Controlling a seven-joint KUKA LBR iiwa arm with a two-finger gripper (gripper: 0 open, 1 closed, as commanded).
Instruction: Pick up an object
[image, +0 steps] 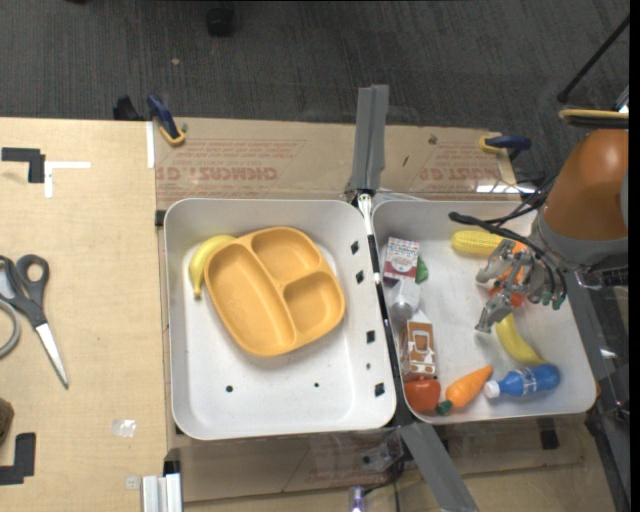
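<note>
Candidate object: small yellow banana, lying in the right part of the right bin, just below the tool and nearest to it; whether they touch cannot be told.

Tool: centre right of the frame, low over the right bin, reaching in from the arm at the right edge. Whether it is open or closed cannot be told from this view, and nothing is seen held in it.

Progress, as judged: no object lifted; every item lies on a bin floor. The approach looks about made; grasp and lift remain.

Right bin, other contents:
- corn cob, yellow, upper part, just above the tool.
- blue bottle with a white cap, lower right, just below the banana.
- carrot, orange, beside the bottle on its left.
- tomato, red, lower left corner, near the carrot.
- small carton, along the left wall, above the tomato.
- red and white packet, upper left.

Obstruction, as judged: the bottle and carrot crowd the banana from below, and the bin's right wall is close.

Left bin: orange divided plate, with a second banana tucked at its upper left edge.

Counter, left of frame: scissors. Blue clamps hold cardboard behind the bins.
</note>
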